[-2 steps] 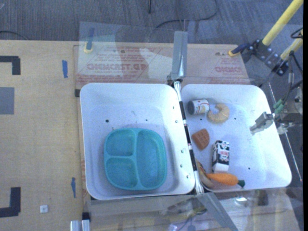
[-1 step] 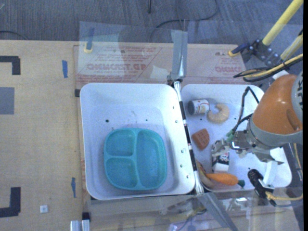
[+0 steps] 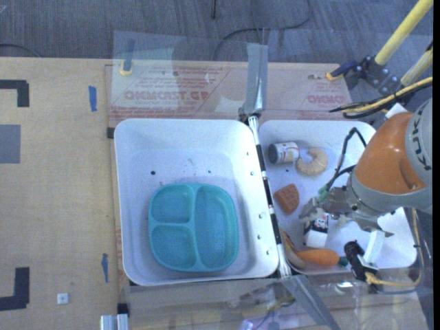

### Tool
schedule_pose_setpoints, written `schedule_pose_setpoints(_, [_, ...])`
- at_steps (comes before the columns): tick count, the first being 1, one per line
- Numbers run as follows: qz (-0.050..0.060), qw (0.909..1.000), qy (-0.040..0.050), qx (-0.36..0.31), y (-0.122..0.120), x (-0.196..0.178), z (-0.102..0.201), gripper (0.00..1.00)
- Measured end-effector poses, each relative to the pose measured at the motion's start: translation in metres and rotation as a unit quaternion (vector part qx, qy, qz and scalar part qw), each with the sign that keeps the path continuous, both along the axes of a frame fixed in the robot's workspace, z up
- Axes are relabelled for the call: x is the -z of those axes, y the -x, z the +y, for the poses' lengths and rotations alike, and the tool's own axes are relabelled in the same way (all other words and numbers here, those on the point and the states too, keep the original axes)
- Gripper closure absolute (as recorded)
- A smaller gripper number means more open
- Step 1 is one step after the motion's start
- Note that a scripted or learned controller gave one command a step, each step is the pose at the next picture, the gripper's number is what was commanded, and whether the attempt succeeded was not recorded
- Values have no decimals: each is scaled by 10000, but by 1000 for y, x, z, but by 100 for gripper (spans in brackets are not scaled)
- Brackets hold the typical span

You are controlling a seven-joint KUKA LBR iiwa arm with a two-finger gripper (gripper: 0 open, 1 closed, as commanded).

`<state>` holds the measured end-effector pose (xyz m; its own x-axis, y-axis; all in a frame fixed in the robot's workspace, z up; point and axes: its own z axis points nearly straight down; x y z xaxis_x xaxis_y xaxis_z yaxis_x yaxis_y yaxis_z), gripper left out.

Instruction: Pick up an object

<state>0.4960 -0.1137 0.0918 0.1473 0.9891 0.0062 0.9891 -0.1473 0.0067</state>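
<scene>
Hovering over right bin [image 3: 405, 249], gripper [image 3: 323, 218] sat above small white bottle [image 3: 316, 237]; grip state could not be told. Bottle lay at carrot's [image 3: 317, 256] 12 o'clock. Judged light, rigid, smooth; grasp across body.

The clear plastic sheet [image 3: 180, 88] behind the two white bins bears red lettering, seen mirrored and too blurred to read. A second patch of red letters sits on the clear sheet at the right [image 3: 322, 99], likewise unreadable. No other text is legible.
</scene>
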Motion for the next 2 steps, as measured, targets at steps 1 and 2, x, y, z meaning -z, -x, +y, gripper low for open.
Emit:
schedule_pose_setpoints(1, [-32,10000,-8,31,-2,-10,-1,100])
schedule_pose_setpoints(2, [42,9995,26,-321,-35,-92,58,100])
